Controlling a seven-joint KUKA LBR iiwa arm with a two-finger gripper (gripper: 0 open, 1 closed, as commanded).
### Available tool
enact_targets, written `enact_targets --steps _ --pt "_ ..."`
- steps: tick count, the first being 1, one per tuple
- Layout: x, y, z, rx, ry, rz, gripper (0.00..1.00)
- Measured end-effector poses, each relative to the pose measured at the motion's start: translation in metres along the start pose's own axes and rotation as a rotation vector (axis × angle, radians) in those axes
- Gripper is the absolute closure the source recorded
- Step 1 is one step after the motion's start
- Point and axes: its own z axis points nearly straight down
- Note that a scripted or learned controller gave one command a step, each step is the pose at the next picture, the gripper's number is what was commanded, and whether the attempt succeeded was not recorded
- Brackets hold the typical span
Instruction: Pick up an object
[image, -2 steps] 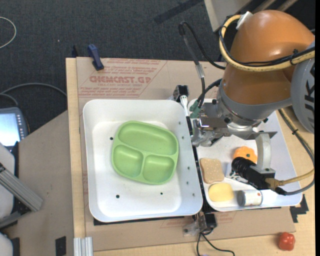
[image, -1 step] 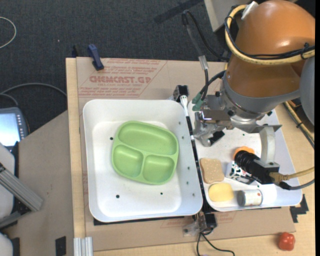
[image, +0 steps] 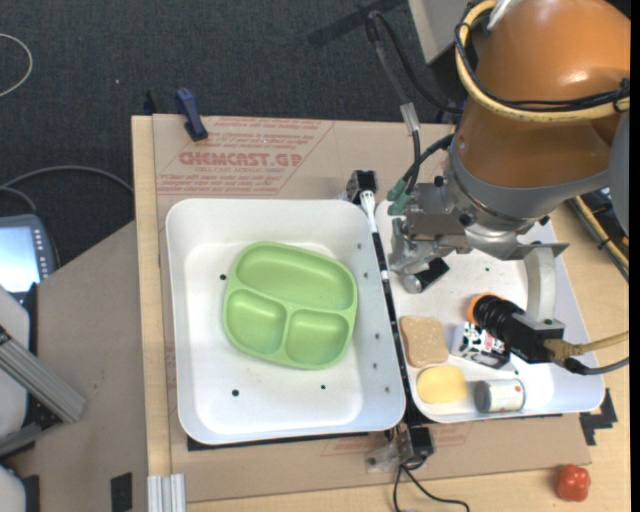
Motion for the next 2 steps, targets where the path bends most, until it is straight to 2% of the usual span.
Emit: enact_targets --steps 1,2 --pt "-0.054 0.000 -0.170 -0.017 0.002 0.005 1.00" --pt "-0.104 -0.001 -0.108 0.010 -0.001 0.006 1.00"
